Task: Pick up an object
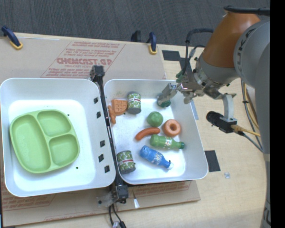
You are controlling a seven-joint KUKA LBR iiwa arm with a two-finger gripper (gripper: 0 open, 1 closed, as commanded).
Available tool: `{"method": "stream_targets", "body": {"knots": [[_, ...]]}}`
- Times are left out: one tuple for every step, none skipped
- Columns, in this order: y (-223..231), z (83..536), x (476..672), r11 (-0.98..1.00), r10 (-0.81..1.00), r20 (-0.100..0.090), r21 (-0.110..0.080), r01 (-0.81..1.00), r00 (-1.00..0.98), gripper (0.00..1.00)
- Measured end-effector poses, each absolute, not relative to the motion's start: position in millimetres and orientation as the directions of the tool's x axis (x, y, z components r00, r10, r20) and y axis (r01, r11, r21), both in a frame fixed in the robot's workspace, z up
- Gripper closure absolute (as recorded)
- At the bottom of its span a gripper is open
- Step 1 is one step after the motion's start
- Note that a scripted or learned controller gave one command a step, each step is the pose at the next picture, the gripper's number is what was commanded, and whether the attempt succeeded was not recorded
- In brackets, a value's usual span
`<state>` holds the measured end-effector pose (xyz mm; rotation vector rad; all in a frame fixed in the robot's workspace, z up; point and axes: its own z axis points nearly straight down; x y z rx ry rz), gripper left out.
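A light-green, three-compartment plastic tray (44,139) is seen in the left white bin (9,91); blue clamps (12,37) are fixed to the cardboard's top edge.

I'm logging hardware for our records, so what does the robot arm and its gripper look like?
The arm is thick and rounded, grey with an orange band above the wrist. Black cables loop beside the wrist. The gripper is small, of grey metal, with dark fingers.

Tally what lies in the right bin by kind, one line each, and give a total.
Cans: 2, one near the top, one at the lower left
Bottles: 2, one green, one blue
Waffle: 1
Green ball: 1
Sausage: 1
Doughnut: 1
Total: 8
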<state>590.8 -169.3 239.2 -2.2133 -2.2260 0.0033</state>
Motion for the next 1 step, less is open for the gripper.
{"method": "stream_targets", "body": {"knots": [[-134.9,165.8,541.6,0.007,1.0,0.0,-0.005,1.0,-0.007,0.0]]}}
